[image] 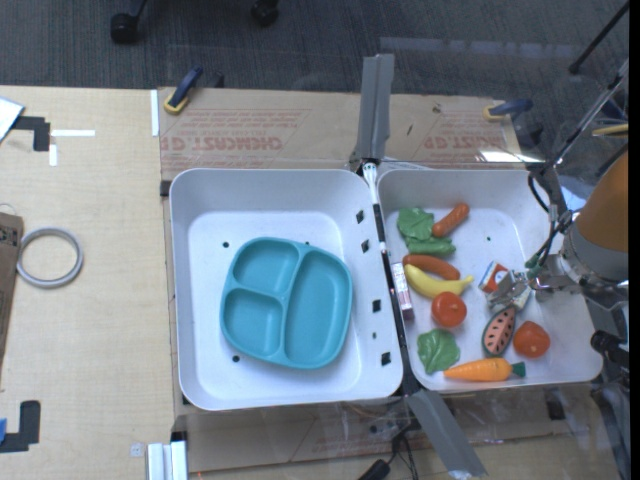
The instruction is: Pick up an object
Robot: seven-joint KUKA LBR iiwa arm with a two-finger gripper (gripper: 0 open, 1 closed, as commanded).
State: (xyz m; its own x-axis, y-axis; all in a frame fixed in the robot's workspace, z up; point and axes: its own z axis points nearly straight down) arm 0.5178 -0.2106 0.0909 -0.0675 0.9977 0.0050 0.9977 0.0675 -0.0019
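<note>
The right bin (500,200) holds several toy foods. At the back lie a green lettuce leaf (418,228) and a sausage (451,218). In the middle are a red-orange hot dog (431,266), a yellow banana (434,284) and a red tomato (449,310). At the front are a green leaf (437,349) and an orange carrot (480,370). A watermelon slice (498,330) and a second tomato (531,339) sit to the right. My gripper (516,290) is low in this bin, right beside a small red-and-white piece (495,277) and just above the watermelon slice.
The left bin (200,268) carries a teal divided plate (287,302). A grey divider bar (375,118) runs between the bins at the back. On the wooden bench at the left lies a roll of tape (45,256). The arm's body (605,228) hangs over the right bin's right wall.
</note>
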